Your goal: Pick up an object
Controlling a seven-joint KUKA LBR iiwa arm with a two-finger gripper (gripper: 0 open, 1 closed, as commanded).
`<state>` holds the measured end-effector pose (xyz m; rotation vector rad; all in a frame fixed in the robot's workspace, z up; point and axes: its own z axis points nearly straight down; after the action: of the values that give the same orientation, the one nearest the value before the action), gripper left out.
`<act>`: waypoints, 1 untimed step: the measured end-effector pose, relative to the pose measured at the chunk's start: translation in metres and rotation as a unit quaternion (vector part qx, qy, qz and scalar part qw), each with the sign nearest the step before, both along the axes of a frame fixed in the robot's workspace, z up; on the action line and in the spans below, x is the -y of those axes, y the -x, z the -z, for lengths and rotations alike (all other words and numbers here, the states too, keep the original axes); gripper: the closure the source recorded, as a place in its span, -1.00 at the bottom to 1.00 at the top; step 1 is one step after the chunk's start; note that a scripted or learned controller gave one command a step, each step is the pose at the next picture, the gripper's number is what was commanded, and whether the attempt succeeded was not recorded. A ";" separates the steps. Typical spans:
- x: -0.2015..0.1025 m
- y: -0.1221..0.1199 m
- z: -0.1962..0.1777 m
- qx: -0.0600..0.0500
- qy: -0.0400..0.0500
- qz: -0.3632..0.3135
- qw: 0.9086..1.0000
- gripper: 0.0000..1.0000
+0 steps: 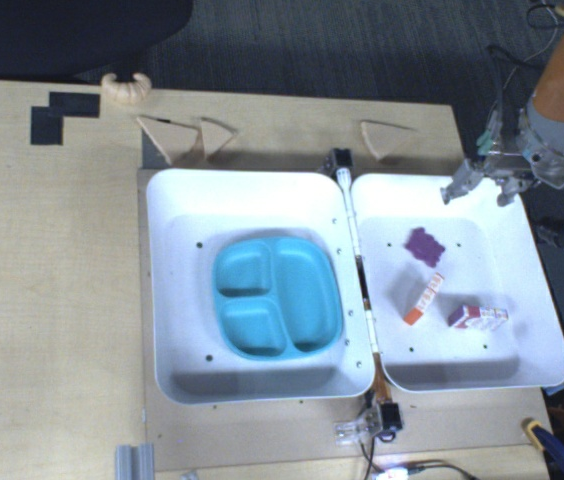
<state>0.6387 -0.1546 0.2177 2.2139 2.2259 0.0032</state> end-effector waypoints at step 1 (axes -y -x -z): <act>0.028 0.064 0.123 -0.002 0.000 0.002 1.000 -1.00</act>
<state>0.5748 -0.1830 0.0943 2.2194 2.2241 -0.0005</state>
